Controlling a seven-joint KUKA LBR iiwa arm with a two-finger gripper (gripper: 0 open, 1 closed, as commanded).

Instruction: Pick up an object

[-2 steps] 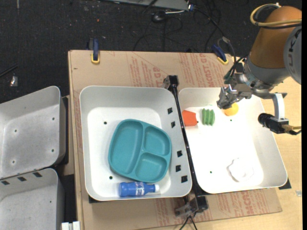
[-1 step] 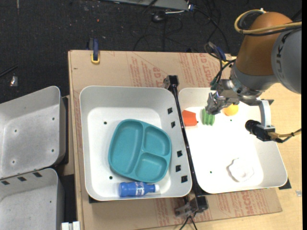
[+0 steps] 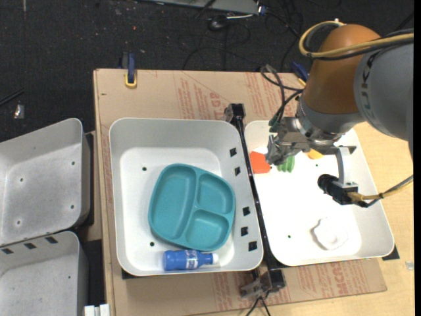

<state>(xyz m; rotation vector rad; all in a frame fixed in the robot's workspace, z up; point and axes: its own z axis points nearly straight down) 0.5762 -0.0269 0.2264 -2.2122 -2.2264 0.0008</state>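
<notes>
The gripper (image 3: 284, 151) hangs over the green piece (image 3: 287, 164) and orange piece (image 3: 260, 163) in the right bin (image 3: 368, 239), jaws' state untellable, so crowding could spoil the pick.

A teal divided plate (image 3: 191, 206) lies flat in the left bin, three compartments up; a blue bottle (image 3: 188, 260) with a white cap lies on its side just below it, by the near wall; in the right bin an orange piece (image 3: 260, 163) and a green piece (image 3: 287, 164) sit by the far-left corner; a white lump (image 3: 329, 234) rests near the front.
</notes>
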